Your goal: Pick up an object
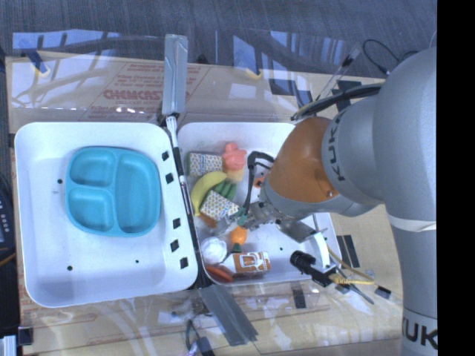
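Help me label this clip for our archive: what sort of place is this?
Probably a robotics lab's test bench: a KUKA arm reaches over two white bins, one holding a blue divided plate, the other toy food like a banana, with taped-down plastic sheeting around.

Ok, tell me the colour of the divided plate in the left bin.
Light blue: the divided plate shows best in the camera view, lying in the left bin.

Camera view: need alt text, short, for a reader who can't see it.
A grey and orange robot arm reaches from the right down into the right bin, over a pile of small items including a banana. The left bin holds a blue divided plate.
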{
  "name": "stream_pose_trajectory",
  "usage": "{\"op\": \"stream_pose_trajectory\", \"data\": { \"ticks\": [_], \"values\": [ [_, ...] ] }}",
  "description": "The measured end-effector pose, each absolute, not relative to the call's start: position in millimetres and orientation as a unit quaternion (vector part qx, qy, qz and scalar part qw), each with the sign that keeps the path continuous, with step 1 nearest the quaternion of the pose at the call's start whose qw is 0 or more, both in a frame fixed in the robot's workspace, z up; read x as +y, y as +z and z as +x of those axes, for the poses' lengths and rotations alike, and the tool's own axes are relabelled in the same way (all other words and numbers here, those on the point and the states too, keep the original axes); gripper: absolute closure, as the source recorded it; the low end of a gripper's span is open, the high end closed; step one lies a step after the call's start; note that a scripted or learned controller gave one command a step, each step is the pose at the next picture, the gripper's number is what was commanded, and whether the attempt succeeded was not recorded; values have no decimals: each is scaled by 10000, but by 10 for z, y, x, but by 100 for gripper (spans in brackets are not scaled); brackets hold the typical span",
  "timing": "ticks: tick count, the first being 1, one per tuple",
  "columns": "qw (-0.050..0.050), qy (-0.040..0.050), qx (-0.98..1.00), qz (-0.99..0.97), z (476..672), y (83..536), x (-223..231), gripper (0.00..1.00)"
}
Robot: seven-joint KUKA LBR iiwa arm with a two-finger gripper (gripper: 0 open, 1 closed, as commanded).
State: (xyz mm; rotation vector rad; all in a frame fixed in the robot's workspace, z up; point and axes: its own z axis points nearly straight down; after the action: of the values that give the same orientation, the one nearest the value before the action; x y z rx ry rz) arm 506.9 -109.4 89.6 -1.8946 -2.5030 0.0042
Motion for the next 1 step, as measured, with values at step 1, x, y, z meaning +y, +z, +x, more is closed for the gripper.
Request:
{"op": "stream_pose_trajectory", "data": {
  "ticks": [1],
  "values": [
    [9,-1,-8243,-5662,4776,900,-1169,0]
  ]
}}
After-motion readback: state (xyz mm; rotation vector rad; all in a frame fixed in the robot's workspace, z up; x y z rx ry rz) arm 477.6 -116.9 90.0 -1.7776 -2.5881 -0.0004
